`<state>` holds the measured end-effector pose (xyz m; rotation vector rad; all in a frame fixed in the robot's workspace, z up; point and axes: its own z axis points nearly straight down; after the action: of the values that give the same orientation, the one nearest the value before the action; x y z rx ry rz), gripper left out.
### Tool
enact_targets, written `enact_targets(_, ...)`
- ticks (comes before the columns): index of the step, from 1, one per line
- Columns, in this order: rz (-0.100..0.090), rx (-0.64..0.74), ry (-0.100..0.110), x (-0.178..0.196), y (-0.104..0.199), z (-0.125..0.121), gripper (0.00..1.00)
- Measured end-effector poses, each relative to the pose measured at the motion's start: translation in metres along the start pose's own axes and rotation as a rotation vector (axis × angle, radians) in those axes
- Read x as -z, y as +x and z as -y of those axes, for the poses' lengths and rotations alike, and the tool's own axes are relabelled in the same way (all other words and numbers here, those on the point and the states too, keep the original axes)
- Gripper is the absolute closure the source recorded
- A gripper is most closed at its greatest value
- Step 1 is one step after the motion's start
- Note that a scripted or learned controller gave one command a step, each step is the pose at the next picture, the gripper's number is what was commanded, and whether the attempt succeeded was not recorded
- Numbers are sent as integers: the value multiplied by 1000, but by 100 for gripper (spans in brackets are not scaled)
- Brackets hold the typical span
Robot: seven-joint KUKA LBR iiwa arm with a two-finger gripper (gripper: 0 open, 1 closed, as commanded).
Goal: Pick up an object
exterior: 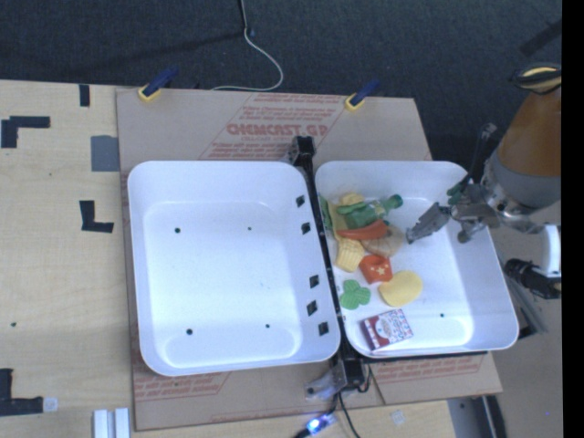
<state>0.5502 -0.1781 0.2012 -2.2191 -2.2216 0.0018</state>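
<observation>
Over the right bin [456,331], toward its far right side, the gripper [436,219] hung above bare white floor with nothing between its fingers; one dark finger pointed left toward the pile, and how wide the claw stood I could not tell from this slanted view. The objects lay clustered along the bin's left wall: a green piece [362,212] at the top, an orange-red strip [363,232] under it, a yellow corn-like piece [349,255], a red block [375,267], a yellow round piece [401,288], a small green leafy piece [355,293], and a red-and-white packet [387,328] near the front rim. To do the pick well, I judged the yellow round piece or the packet the better targets, since each sat a little apart from its neighbours; the claw would need to travel left, centre over one item, and descend straight. The upper pile overlapped so much that edges between pieces were hard to separate, and a pale item beneath the strip stayed unidentifiable. The left bin [146,272] sat alongside.
</observation>
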Motion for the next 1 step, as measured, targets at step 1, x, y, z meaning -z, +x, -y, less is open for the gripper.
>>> enact_targets(1, -3, 4, 6, -99, 49, -13, 0)
